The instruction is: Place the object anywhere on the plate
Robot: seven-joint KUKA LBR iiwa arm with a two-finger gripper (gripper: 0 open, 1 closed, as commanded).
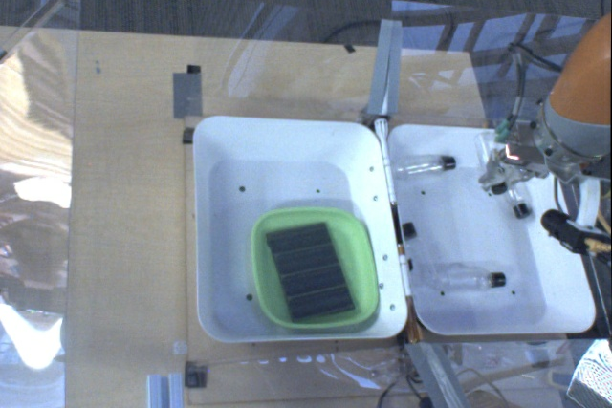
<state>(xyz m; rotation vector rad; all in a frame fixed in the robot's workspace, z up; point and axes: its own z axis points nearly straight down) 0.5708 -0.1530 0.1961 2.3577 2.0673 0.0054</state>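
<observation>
Pincer (pixel 499 175) over right bin's far right, grip state unclear. Green plate (pixel 360 248) lies well left, dark block (pixel 308 270) already on it.

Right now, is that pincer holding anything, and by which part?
It cannot be told: the pincer hangs over the right bin, its tips too blurred to show a hold.
</observation>
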